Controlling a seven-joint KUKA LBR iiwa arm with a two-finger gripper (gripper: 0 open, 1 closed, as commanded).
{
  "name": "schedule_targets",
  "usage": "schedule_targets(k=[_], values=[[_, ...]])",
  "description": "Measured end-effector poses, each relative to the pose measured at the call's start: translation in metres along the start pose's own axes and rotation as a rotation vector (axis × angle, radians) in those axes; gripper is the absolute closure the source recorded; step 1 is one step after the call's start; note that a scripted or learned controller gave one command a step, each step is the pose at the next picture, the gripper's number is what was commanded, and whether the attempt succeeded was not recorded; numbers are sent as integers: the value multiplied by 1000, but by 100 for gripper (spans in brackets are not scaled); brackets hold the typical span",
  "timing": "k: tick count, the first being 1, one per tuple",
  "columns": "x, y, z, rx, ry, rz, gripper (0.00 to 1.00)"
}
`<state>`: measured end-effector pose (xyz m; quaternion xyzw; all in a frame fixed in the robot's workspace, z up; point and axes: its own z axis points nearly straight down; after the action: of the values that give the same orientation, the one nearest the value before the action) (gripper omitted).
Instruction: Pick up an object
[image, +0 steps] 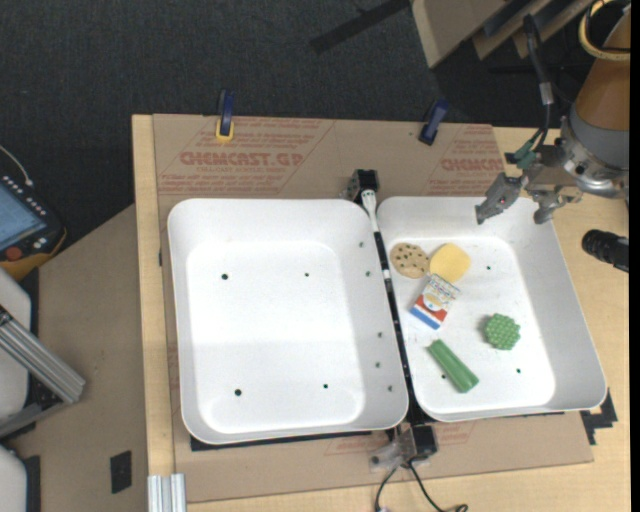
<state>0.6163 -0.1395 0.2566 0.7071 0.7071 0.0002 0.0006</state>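
**Lining up over the right bin**

Our tool (518, 199) hangs with fingers apart above the right bin's (560, 290) far edge, holding nothing. We should centre over one isolated object, say the green ball (502, 331) near the right wall, before descending.

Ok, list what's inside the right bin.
The right bin holds a cookie, a yellow piece, a small red, white and blue carton, a green knobbly ball and a green stick. Nothing looks covered.
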Motion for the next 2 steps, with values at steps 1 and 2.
schedule_targets(k=[1,2], values=[[40,-12,149,17,5,-3,0],[30,-81,166,-18,0,5,0]])
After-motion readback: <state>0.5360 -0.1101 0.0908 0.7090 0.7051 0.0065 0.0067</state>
